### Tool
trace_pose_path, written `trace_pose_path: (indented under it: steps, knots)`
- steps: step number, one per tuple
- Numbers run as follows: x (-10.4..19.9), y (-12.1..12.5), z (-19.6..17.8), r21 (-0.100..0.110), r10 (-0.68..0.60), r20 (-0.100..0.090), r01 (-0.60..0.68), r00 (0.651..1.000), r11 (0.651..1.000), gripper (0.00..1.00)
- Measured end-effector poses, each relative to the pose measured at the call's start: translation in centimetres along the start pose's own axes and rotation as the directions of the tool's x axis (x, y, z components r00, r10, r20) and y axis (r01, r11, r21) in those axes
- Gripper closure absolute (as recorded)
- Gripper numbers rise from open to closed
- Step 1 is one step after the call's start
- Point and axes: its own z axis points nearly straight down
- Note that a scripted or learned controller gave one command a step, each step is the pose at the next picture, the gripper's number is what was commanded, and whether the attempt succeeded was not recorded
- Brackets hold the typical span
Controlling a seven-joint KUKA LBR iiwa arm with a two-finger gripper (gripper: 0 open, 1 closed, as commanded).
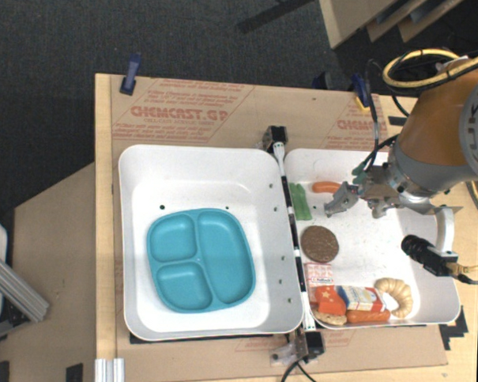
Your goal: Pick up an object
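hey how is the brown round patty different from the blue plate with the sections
The brown patty lies in the right bin, near its left wall; the blue divided plate sits in the left bin.
The patty is much smaller than the plate.
The patty is a dark, speckled, flat disc; the plate is smooth, rounded-rectangular and split into three compartments.
Both lie flat on a bin floor, untouched by the gripper.

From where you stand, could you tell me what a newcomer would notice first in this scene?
The teal divided plate fills much of the left bin. Over the right bin, the grey and orange arm hangs with its gripper above the upper part, near a small orange piece. A brown round patty and packaged snacks lie lower down.
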Motion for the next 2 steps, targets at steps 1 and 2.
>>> trace_pose_path:
  steps: [1,2]
  knots:
    - [-1.6,-3.5,12.1,0.004,0.005,-0.003,-0.004,1.000,1.000,0.00]
    - [-2.7,-0.8,11.6,-0.005,-0.001,0.000,0.001,1.000,1.000,0.00]
